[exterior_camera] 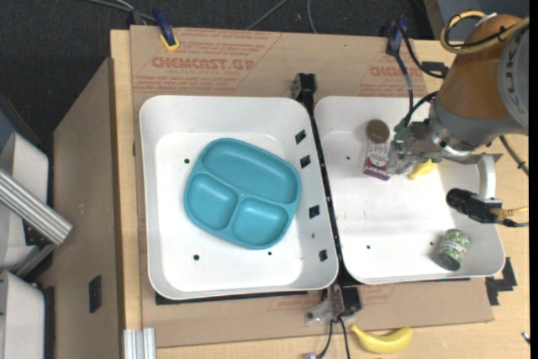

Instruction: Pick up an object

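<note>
- At the right of the frame, the grey arm (483, 88) with its orange band reaches in over the right bin (395, 252), wrist bent down so that the hand (402, 154) sits low in the bin's upper part; whether its fingers stand apart or together cannot be told, as the wrist covers them.
- Just left of the hand, a small clear packet with a purple base (377, 161) stands upright, touching or nearly touching the hand; it is the likeliest thing to be picked, though nothing is seen clamped.
- Above the packet, a small brown round object (377, 130) lies just beside it; the two sit close, so a closing hand could nudge either.
- Right of the hand, a yellow piece (423, 169) shows partly under the wrist.
- In the lower right corner of the right bin, a small green-and-white patterned object (452, 248) lies well apart from the hand, against the rim.
- In the left bin (160, 206), middle left of the frame, a teal divided plate (242, 192) lies flat, away from the arm's present reach.
- Both bins rest side by side on a cardboard-covered worktop (210, 55), which keeps them within the slanted camera's field.
</note>
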{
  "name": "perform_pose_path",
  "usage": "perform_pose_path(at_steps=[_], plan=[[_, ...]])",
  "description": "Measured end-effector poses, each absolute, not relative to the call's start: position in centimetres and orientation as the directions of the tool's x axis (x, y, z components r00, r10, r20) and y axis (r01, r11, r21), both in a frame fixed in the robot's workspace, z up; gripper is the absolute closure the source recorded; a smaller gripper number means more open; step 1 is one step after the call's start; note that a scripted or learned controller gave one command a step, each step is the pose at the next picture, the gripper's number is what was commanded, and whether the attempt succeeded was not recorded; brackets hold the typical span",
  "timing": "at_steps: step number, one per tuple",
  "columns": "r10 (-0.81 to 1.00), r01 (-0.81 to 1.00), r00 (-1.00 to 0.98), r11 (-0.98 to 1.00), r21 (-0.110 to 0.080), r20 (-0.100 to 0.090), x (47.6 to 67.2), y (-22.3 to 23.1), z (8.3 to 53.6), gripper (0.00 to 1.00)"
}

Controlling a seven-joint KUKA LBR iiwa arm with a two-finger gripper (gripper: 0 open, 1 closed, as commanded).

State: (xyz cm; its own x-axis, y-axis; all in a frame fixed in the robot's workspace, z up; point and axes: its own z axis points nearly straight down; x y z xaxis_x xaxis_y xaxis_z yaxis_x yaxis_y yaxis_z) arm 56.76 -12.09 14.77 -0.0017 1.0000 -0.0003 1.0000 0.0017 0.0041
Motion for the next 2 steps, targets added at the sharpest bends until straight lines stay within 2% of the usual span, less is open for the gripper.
perform_pose_path(at_steps=[2], plan=[[1.0, 1.0, -0.002, 0.002, 0.007, -0.001, 57.2, -12.2, 26.4, 1.0]])
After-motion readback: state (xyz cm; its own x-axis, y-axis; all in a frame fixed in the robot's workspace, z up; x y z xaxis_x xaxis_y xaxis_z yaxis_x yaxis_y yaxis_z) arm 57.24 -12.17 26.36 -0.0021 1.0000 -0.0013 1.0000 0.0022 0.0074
